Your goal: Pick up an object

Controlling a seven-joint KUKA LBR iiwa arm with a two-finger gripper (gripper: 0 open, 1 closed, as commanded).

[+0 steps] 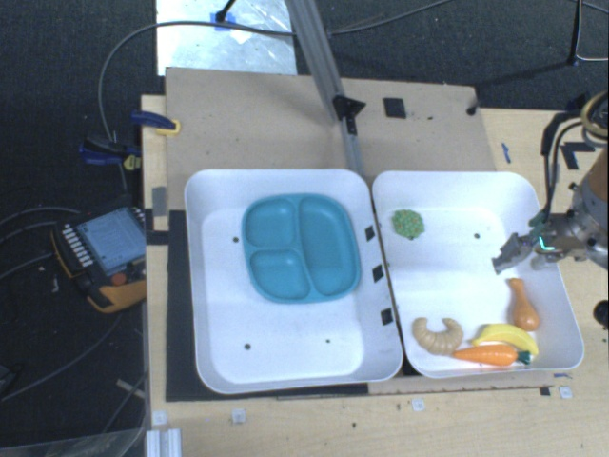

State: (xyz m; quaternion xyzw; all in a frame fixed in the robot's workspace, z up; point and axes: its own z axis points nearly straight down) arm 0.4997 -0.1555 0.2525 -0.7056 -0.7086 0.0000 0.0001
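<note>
Camera view: the gripper (pixel 517 251) is hanging over the right bin (pixel 447 190), near its right wall. Can't tell if it's open or holding anything. The chicken leg (pixel 521 306) is lying just below it, w/ the banana (pixel 509 336), carrot (pixel 487 354) & croissant (pixel 438 334) nearby. The broccoli (pixel 408 224) is sitting farther left. The blue plate (pixel 301 247) is resting in the left bin (pixel 219 284).

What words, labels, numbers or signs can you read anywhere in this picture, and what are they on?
None can be read.
The grey device left of the bins has a panel and a row of buttons; any marks there are too small and blurred.
The black tags on the wall between the bins show no legible text.
The blue plate, the toy food and the hand carry no visible writing.
</note>
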